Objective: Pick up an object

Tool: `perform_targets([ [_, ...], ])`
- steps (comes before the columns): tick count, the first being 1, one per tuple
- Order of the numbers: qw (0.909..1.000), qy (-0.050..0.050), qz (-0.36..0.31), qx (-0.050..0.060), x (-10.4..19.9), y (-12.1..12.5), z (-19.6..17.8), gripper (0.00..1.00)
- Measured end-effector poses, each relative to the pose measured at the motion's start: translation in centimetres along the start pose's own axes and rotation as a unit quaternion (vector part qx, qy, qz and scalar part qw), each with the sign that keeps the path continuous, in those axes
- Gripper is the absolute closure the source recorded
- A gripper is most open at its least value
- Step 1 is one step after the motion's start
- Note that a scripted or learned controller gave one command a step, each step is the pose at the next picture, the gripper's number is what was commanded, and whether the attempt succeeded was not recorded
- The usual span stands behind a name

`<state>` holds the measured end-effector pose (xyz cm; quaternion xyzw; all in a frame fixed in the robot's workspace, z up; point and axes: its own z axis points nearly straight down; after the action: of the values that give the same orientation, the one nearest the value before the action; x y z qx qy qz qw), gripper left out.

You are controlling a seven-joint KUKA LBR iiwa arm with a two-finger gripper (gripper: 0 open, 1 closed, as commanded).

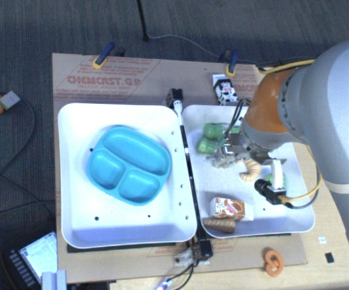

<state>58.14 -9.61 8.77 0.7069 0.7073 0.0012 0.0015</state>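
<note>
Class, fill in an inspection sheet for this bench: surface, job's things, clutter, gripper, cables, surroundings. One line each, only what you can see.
Surface: brown board carrying two white bins, left bin and right bin.
Job's things: green object, tan curved piece, small brown-and-white carton, brown roll, all in the right bin.
Clutter: blue divided tray in the left bin; orange ring on the board.
Gripper: gripper low over the right bin beside the green object; open or shut cannot be judged.
Cables: yellow cable looping near the wrist; black cable on the floor.
Surroundings: grey carpet; two clamps on the board's far edge.

Green object [212, 136], tan piece [250, 172], brown-and-white packet [228, 208], right bin [289, 222]
</note>
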Motion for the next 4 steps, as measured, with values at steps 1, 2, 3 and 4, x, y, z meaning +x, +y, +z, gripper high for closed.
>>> perform_targets([
  [1, 1.0000, -0.001, 0.000, 0.000, -0.5, 3.0, -7.5, 1.00],
  [2, 1.0000, -0.001, -0.001, -0.004, -1.2, 6.0, -2.5, 1.00],
  [3, 1.0000, 0.000, -0.001, -0.004, -1.3, 6.5, -2.4, 1.00],
  [4, 1.0000, 0.000, -0.001, -0.003, -1.4, 6.7, -2.4, 1.00],
])
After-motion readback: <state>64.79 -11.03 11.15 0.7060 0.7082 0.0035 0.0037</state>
